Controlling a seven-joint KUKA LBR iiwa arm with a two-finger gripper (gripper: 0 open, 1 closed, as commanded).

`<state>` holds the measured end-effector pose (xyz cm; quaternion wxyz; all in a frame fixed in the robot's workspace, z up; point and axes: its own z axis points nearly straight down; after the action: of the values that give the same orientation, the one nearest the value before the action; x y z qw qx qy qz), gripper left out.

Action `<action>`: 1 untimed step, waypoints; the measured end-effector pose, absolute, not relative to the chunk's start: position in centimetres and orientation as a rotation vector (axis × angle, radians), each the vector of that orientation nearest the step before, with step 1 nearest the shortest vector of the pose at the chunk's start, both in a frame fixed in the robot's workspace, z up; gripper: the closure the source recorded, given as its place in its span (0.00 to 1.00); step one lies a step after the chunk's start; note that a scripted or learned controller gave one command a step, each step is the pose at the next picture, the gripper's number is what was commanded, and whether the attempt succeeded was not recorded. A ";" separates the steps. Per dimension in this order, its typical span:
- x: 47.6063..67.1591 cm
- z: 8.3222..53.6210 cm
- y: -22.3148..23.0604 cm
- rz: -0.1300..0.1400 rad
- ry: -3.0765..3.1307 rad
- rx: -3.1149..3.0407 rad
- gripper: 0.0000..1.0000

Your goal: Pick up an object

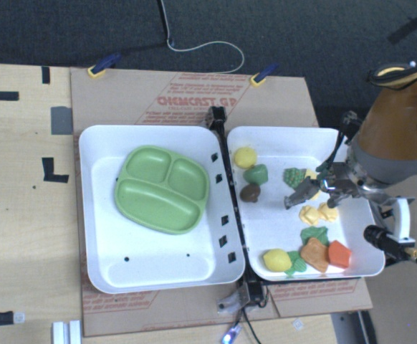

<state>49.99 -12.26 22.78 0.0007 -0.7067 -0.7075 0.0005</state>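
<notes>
Toy food (316, 213) looks light and hard; we grab its middle. Our claw (310, 190) may be open; we cannot tell.

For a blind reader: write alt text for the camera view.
A grey arm's gripper hangs over the right bin, above small toy foods: a yellow ball, green, brown, orange and red pieces. The left bin holds a green divided plate. Both sit on cardboard.
</notes>
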 end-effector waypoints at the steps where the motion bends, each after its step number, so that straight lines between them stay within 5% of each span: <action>1: 50.0 23.8 -12.2 0.002 -2.222 -2.217 1.00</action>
<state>50.00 -12.20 23.76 0.0011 -0.7063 -0.7079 0.0006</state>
